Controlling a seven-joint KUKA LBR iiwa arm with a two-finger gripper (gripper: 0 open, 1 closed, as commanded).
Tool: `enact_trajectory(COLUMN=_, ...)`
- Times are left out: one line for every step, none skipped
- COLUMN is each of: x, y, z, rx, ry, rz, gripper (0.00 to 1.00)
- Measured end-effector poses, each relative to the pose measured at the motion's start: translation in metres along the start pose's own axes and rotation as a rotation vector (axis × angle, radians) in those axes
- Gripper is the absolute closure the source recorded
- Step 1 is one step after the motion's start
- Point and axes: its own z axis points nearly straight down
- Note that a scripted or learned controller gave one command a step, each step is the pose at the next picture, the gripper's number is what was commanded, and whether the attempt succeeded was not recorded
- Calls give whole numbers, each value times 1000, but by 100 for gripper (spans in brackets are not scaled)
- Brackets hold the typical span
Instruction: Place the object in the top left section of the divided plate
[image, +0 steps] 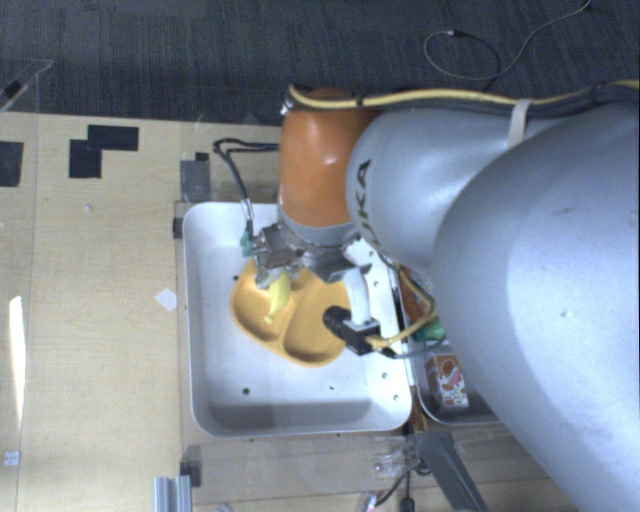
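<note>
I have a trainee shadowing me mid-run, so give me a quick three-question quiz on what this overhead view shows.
1. True or false: the yellow divided plate lies on the bare bench, outside both bins.
2. Multiple choice: where is the claw in the camera view?
A) over the upper-left part of the plate
B) over the black marks on the bench
C) over the bench below the bins
3. Fill in the blank: the bin holding the plate is coloured ____.

Key: 1 false, the plate sits inside the bin; 2 A; 3 white.
</note>
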Motion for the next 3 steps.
enact_trajectory(x=0, y=0, z=0, rx=0, ry=0, rz=0, gripper=0)
enact_trajectory(x=0, y=2, z=-12, rx=-4, ry=1, rz=2, gripper=100)
enact_trajectory(x=0, y=2, z=-12, rx=-4, ry=1, rz=2, gripper=0)
